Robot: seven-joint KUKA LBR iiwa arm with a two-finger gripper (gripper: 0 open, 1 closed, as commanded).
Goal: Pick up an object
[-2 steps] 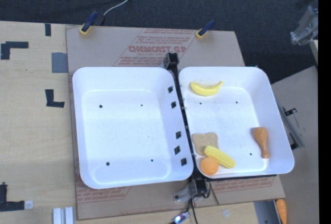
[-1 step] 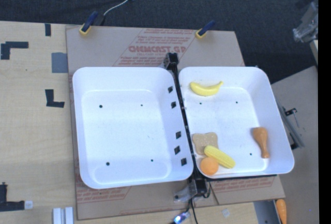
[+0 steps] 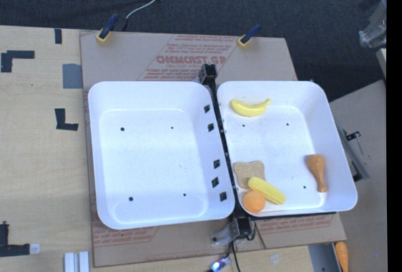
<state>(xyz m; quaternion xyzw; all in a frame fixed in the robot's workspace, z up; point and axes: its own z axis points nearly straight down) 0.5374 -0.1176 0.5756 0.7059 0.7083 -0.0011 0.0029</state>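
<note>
Two white bins are seen side by side: left bin (image 3: 151, 157), right bin (image 3: 314, 98). In the right bin, a banana (image 3: 250, 107) is placed near the far wall, a drumstick (image 3: 317, 171) at right, and bread (image 3: 249, 170), corn (image 3: 266, 190) and orange (image 3: 254, 201) are clustered touching at the near-left corner. Gripper state cannot be told.

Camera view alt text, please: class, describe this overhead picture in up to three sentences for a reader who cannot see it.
Two shallow white plastic bins sit side by side on a brown cardboard sheet. The right bin holds a curved yellow toy banana, a tan toy bread slice, a yellow toy corn cob, a round orange toy fruit and a brown toy drumstick.
</note>
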